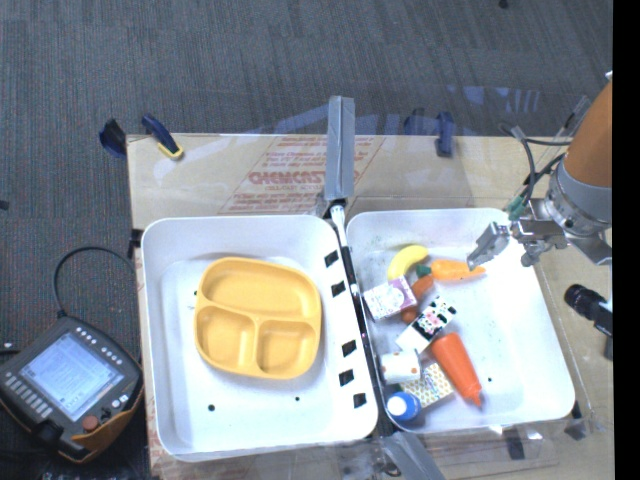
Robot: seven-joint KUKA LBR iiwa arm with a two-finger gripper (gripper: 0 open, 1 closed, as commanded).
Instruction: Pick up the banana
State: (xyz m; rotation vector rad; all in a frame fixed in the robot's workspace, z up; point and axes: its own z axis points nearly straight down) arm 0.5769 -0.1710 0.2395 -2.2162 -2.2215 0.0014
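Faintly, red bench lettering [300, 176] unreadable

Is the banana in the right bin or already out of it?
In. The banana lies on the right bin's floor near its far wall, beside a small carrot.

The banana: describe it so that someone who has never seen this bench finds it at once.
Look in the right-hand shallow white bin, the one crowded with small toys. Near its far end, just left of the two-finger gripper, lies the short curved yellow banana, with a small orange carrot to its right. It is the only plain yellow, crescent-shaped piece in that bin.
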